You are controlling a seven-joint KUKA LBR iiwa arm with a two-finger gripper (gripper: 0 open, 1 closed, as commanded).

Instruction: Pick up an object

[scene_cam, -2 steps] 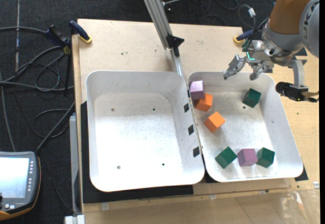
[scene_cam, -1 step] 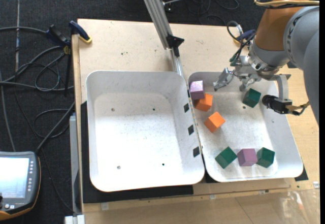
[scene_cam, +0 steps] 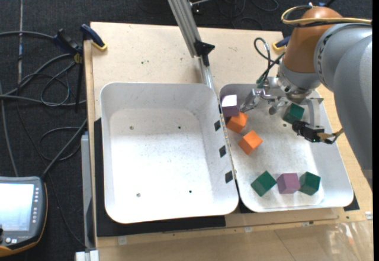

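My gripper (scene_cam: 261, 105) hangs over the back of the right bin (scene_cam: 331, 165), open, with nothing between its fingers. A white-topped purple block (scene_cam: 228, 103) lies just left of it against the bin's left wall. An orange block (scene_cam: 236, 122) sits below that one, and a second orange block (scene_cam: 250, 141) lies further forward. A green block (scene_cam: 293, 113) rests just right of the gripper, partly under the wrist. Along the front of the bin stand a green block (scene_cam: 263, 183), a purple block (scene_cam: 288, 183) and another green block (scene_cam: 310, 183).
The left bin (scene_cam: 118, 135) adjoins the right one along a shared wall. A slanted metal rail (scene_cam: 180, 8) runs from the top of the view down to the bins' junction. Cables (scene_cam: 311, 131) hang off the wrist over the right bin.
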